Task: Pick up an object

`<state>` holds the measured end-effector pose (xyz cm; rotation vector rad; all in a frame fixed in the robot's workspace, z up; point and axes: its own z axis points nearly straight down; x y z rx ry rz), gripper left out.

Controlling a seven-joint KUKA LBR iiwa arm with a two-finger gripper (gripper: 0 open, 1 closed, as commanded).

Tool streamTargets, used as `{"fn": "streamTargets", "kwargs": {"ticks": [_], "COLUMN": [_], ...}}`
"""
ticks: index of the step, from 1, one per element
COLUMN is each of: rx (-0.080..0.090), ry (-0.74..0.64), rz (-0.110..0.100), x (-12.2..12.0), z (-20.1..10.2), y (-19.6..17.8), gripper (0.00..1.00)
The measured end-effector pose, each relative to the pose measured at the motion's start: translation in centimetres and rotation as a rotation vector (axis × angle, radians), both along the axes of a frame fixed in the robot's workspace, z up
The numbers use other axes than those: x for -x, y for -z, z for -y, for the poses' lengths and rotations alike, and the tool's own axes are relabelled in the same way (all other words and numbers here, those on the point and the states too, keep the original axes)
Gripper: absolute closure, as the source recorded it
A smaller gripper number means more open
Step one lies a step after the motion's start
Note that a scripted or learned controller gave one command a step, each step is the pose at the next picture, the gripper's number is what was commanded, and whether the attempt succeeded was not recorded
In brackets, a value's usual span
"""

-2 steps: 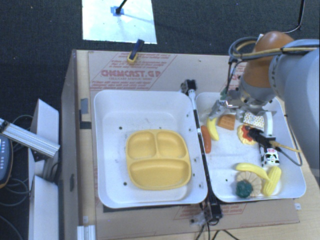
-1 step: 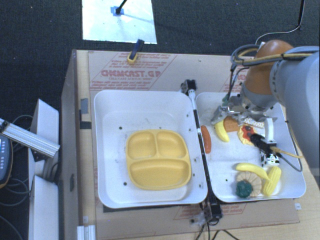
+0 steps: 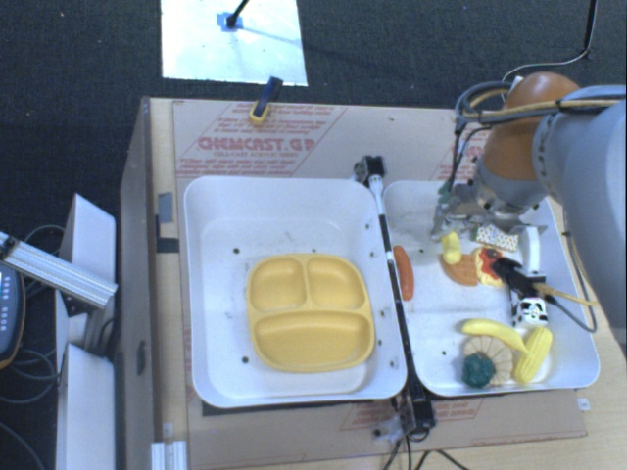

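Note:
The right bin (image 3: 421, 331) holds several toy foods. An orange carrot-like stick (image 3: 403, 272) lies by its left wall. A small yellow piece (image 3: 451, 250) sits beside an orange slice (image 3: 460, 270) and a red piece (image 3: 488, 260). A banana (image 3: 495, 333), a corn cob (image 3: 534, 352), a green broccoli (image 3: 478, 370) and a small black-and-white figure (image 3: 530, 311) lie toward the front right. My gripper (image 3: 450, 221) hangs low over the bin's back part, just above the yellow piece. I see nothing held in it.
A yellow divided plate (image 3: 310, 312) lies in the left bin (image 3: 225, 262). A white tube (image 3: 531, 248) and a patterned item (image 3: 496, 238) sit under the arm. A black divider (image 3: 385, 253) runs between the bins.

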<state>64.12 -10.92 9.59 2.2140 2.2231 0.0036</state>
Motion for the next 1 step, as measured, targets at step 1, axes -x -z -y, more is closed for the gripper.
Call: {"fn": "streamTargets", "kwargs": {"ticks": [1], "rx": [-0.002], "ry": [-0.001], "rz": [0.0], "x": [3.52], "z": [-6.65], "y": [-9.0], "gripper": [1.0]}}
